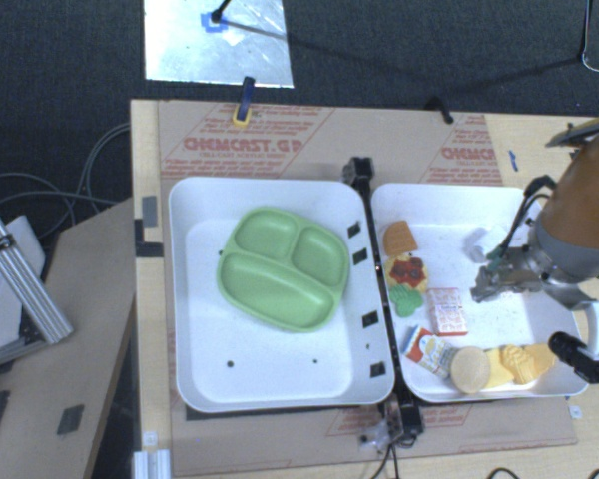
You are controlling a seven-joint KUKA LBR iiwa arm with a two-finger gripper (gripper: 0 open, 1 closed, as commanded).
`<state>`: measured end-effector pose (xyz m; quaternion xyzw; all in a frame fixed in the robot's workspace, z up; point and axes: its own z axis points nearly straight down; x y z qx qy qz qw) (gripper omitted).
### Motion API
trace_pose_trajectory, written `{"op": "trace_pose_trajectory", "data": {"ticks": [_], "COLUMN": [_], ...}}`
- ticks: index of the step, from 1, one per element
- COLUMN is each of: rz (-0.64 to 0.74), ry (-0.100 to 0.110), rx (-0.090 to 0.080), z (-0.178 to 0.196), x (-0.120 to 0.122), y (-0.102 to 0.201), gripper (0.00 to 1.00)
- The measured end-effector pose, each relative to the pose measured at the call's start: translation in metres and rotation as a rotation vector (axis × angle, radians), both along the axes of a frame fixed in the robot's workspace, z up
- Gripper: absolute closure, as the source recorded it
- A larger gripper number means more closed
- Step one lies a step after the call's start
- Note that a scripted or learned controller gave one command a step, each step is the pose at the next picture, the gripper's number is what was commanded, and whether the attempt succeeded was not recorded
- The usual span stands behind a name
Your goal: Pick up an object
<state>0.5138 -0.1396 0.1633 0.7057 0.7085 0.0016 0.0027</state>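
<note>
The right bin (pixel 449 200) holds several small toy items: an orange-brown piece (pixel 399 238), a red one (pixel 407 269), a green one (pixel 404 300), a red-and-white packet (pixel 445 310), a blue-edged packet (pixel 426 348), a tan round piece (pixel 470 369) and yellow pieces (pixel 519 363). My gripper (pixel 487 280) hangs low over the right half of this bin, just right of the red-and-white packet. Nothing shows between it and the bin floor.
The left bin (pixel 195 267) holds a green divided plate (pixel 283 267). A black divider with clips (pixel 371 267) runs between the bins. Cardboard lies under both bins. A grey fitting (pixel 476 243) lies near the gripper. The arm's body covers the right bin's far right side.
</note>
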Motion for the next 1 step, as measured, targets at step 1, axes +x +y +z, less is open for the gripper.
{"op": "trace_pose_trajectory", "data": {"ticks": [1], "rz": [0.001], "ry": [0.000], "rx": [0.000], "z": [0.0607], "x": [0.0080], "y": [0.0020], "gripper": [1.00]}}
